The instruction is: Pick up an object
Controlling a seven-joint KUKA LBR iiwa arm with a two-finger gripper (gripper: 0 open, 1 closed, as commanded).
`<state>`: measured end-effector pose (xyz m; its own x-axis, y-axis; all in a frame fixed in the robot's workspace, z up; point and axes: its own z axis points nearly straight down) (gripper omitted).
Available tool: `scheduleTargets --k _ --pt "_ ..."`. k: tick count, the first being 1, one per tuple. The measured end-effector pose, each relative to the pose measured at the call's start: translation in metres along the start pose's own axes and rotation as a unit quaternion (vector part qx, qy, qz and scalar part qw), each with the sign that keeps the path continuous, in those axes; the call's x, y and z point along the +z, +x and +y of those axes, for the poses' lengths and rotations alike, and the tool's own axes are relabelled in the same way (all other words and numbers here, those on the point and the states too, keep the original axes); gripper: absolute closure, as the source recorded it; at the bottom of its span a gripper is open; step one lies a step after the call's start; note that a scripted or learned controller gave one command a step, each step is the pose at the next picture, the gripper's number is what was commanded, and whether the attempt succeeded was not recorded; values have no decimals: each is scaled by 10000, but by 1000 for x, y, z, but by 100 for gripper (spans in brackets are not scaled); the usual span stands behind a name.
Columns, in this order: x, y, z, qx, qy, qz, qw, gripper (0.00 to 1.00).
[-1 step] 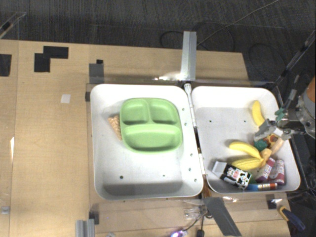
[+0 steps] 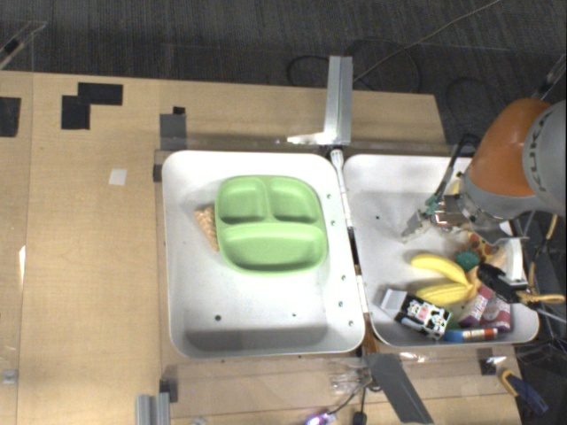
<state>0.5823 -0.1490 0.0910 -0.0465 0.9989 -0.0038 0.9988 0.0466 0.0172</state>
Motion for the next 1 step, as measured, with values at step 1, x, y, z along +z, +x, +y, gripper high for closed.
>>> scheduleTargets --k 1 --pt "-1 -41 -29 -394 6 -1 9992 0"
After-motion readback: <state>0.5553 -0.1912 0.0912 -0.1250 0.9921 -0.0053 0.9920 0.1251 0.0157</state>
